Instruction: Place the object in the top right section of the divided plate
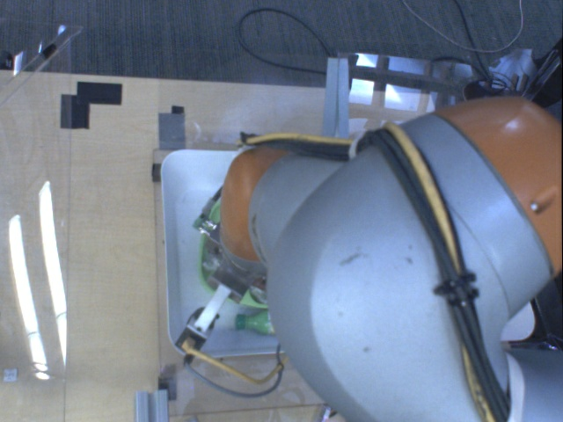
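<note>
The grey arm with its orange band covers most of the left white bin (176,236). My gripper (214,236) points down into that bin under the wrist, and only its metal base shows at the wrist's left edge. A thin strip of the green divided plate (206,266) peeks out to the left of it. More green, a rim or a small object (255,322), shows beneath the wrist near the bin's front wall. The plate's sections and whatever lies in them are hidden by the arm.
Bare white bin floor runs along the left wall. A grey post (171,130) stands at the bin's far left corner and a metal frame (339,95) behind it. Light wooden bench top (79,262) lies to the left.
</note>
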You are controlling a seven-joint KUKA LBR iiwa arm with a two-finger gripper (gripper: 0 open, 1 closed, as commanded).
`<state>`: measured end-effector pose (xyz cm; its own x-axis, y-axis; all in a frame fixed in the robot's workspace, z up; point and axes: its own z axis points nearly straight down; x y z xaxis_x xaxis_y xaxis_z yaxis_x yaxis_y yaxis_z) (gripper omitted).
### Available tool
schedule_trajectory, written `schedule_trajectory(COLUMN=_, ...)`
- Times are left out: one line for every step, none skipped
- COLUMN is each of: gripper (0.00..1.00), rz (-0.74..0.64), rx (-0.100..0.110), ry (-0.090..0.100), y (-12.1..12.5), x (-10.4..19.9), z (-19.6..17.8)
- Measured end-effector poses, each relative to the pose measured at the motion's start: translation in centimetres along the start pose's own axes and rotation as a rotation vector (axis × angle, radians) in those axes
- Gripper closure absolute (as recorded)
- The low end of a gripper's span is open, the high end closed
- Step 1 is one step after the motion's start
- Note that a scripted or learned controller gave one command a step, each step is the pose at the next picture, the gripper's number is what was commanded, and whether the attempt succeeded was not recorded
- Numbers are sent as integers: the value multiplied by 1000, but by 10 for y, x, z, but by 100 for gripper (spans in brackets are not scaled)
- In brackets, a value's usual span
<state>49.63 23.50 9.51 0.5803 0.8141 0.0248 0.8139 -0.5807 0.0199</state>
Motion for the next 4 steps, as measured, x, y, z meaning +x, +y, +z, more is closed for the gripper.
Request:
schedule_trajectory(gripper=0, rz=232, rx=1, ry=9, y=24, x=-32, z=-1)
schedule_trajectory(gripper=0, rz=249, rx=6, ry=-11, y=15, x=9, z=2)
schedule_trajectory(gripper=0, rz=415, rx=1, ry=6, y=25, x=-34, z=-1)
schedule_trajectory(gripper=0, rz=752, rx=-5, ry=-8, y=1, x=-2, z=-21)
